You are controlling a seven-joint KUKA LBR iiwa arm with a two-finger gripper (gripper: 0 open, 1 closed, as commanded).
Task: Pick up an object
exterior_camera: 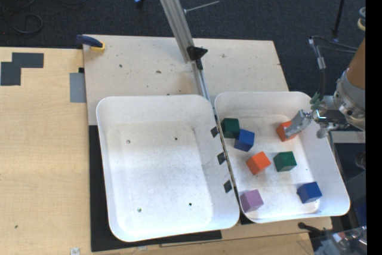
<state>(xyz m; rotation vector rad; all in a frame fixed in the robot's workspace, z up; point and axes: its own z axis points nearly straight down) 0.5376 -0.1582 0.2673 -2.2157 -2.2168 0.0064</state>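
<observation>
Nearest the camera in the right white plastic bin [334, 203] lie a small lilac cube [251, 200] and a dark blue cube [309, 191]. Behind them sit an orange cube [258, 162] and a dark green cube [285, 160], then a second blue cube [243, 140] touching another green cube [230, 126] beside the bin's left wall. Farthest right, an orange-red block [285, 130] lies just at the tip of the grey metal claw [296, 123], which reaches in over the right rim. The claw seems to touch or straddle that block, but the view is too coarse to say which, and I cannot tell whether its fingers are spread or closed. The left white bin [113, 122] lies alongside on the pale wooden desk [137, 65].

To do this step well, the claw should centre over the orange-red block, square its fingers to two flat faces, settle low, then close and lift straight.

No brand, label or legible writing can be made out.
</observation>
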